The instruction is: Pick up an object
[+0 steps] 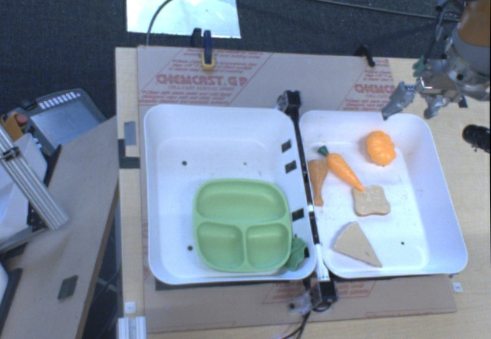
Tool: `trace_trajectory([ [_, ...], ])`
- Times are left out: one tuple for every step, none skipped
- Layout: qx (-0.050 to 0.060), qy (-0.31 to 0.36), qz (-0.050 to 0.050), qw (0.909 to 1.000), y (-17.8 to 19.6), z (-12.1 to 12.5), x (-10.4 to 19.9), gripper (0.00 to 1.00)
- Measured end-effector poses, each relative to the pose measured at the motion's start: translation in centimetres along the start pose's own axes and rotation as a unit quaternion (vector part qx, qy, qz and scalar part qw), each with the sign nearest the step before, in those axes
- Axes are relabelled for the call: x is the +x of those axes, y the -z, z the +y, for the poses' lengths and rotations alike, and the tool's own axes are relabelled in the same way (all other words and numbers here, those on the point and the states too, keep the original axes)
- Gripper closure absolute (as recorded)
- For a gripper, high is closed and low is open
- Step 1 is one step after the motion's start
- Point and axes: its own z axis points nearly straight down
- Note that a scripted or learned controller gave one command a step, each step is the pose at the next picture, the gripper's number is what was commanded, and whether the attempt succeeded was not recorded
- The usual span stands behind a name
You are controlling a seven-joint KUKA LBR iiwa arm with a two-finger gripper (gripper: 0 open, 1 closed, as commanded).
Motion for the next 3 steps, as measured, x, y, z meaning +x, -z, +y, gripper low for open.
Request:
trace_trajectory([
  [-0.005,0.001,-0.001,1.0,0.8,0.1,0.1,0.0],
  [-0.005,0.001,-0.001,1.0,-4.9,-0.2,0.8,0.0],
  [-0.006,0.002,-0.001,1.0,-8.9,-0.1,1.4,0.0],
])
